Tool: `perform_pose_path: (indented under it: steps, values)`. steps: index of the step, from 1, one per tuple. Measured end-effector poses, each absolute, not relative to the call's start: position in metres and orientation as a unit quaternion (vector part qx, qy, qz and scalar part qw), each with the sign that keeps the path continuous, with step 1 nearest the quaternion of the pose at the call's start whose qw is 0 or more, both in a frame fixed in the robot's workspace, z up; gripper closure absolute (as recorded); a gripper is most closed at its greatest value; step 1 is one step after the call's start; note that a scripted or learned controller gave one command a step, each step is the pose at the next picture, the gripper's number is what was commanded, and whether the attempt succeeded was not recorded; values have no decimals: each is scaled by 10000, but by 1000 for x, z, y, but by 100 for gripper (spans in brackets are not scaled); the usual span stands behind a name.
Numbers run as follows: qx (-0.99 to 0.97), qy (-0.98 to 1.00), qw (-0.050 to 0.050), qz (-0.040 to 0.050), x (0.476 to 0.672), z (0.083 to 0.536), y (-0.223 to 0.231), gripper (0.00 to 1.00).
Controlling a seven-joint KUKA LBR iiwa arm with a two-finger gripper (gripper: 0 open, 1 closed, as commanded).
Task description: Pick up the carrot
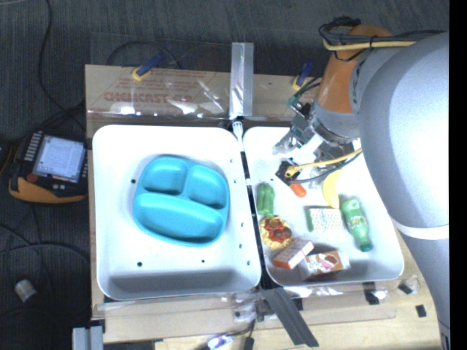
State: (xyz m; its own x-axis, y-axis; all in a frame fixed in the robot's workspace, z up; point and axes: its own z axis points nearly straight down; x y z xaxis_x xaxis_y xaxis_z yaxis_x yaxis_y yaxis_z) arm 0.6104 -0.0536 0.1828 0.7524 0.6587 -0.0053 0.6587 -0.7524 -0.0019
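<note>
The carrot (298, 189) is a small orange piece lying in the upper middle of the right bin (390, 265). My gripper (290, 149) hangs over the bin's upper left part, just above and slightly left of the carrot. The wrist and grey arm come in from the right and cover the bin's far right corner. Nothing is visibly held between the fingers, which are too hard to make out against the white bin.
In the right bin lie a green vegetable (264, 197), a round pizza toy (276, 230), a yellow banana (332, 189), a green bottle (355, 223), a pale packet (323, 219) and two small boxes (292, 255). The left bin holds a blue divided plate (182, 199).
</note>
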Motion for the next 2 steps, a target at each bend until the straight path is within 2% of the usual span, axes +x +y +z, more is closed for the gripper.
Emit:
perform_pose_path:
  steps: [1,2]
  values:
    - [9085,4178,-9,-29,576,140,-105,0]
    - [9271,3747,-6,-26,483,225,-149,0]
